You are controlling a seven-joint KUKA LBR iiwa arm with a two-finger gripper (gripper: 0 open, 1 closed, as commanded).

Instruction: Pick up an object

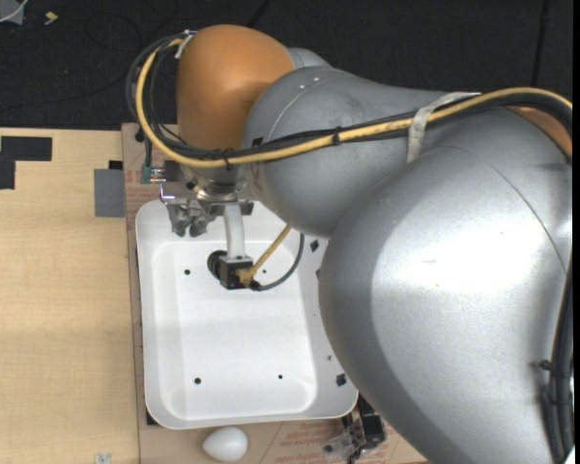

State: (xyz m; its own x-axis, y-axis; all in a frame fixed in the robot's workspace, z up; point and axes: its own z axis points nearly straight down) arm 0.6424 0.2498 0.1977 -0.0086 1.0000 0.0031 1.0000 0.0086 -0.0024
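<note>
- Reaching in from the right, the arm (435, 259) crosses over the bin (164, 356) so that its wrist can get to the far left corner.
- The orange band (222, 75) sits above the wrist, which points roughly straight down. I judge this pose suits a grab from above.
- The gripper (193, 222) hangs low at that corner, just inside the far rim and close to the floor.
- Whether the gripper is released or clenched I cannot tell from this slant. Nothing can be made out in its grasp.
- The floor near it is white, with a few small dark dots (188, 273).
- The one loose thing I can make out is a white egg (224, 443). It lies on the bench (48, 307) just outside the bin's near rim, well apart from the gripper.
- A grab at the present spot would therefore likely catch nothing, and the task looks not yet done.
</note>
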